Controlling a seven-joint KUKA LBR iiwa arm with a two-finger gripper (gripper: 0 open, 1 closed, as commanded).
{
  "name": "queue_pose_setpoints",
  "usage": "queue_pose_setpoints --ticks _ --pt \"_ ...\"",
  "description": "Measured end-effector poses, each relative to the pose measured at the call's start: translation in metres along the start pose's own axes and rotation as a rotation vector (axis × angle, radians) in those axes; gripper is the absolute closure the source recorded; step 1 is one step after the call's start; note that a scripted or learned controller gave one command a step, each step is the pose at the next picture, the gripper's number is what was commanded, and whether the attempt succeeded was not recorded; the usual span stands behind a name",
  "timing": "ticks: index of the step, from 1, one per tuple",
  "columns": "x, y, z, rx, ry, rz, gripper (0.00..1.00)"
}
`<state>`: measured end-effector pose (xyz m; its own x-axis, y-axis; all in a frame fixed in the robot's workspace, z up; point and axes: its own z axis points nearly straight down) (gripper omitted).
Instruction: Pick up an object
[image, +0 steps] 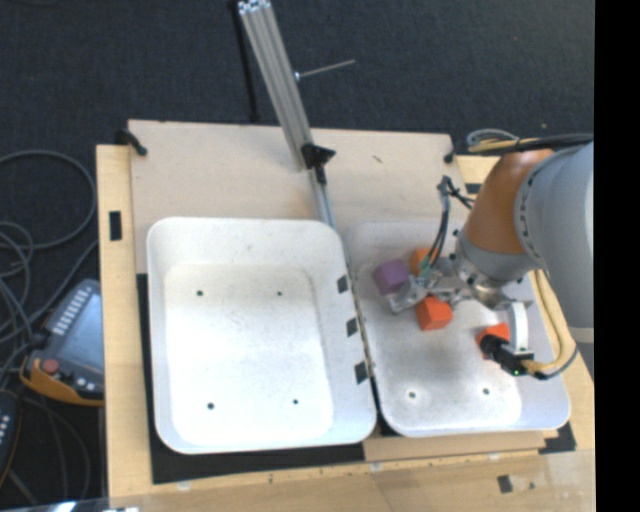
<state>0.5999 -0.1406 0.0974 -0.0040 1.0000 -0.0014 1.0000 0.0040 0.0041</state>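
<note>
Reaching in from the right, the grey arm (545, 225) (its orange band sits just above the wrist) bends down over the right bin (450, 405), one of two shallow white bins that stand side by side on the pale tabletop (220, 170). The claw (418, 296) is low in the upper part of that bin, near the wall it shares with its neighbour. From this slanted angle I cannot tell whether the claw is wide or narrow, nor whether anything is caught in it.

Two small things lie close to it. A purple block (391, 274) rests on the bin floor just to the left of the claw, touching it or very nearly so. An orange cube (433, 315) sits just below and to the right of the claw, right against its grey metal; whether it is on the floor or slightly off it is not clear.

The left bin (250, 330) shows its bare white floor with four small dark dots. A slanted aluminium rail (278, 85) runs from the top edge down to the back of the bins. Off the tabletop to the left, a grey and orange handheld controller (70, 340) and loose cables (20, 235) lie on the dark floor.
</note>
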Motion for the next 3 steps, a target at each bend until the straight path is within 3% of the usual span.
queue_pose_setpoints --ticks 1,2,3 --pt "-0.002 -0.001 -0.011 0.002 -0.003 -0.004 1.00" --pt "0.068 0.034 -0.127 -0.006 0.002 -0.003 1.00" --pt "0.180 0.080 -0.167 -0.001 0.004 -0.006 1.00"
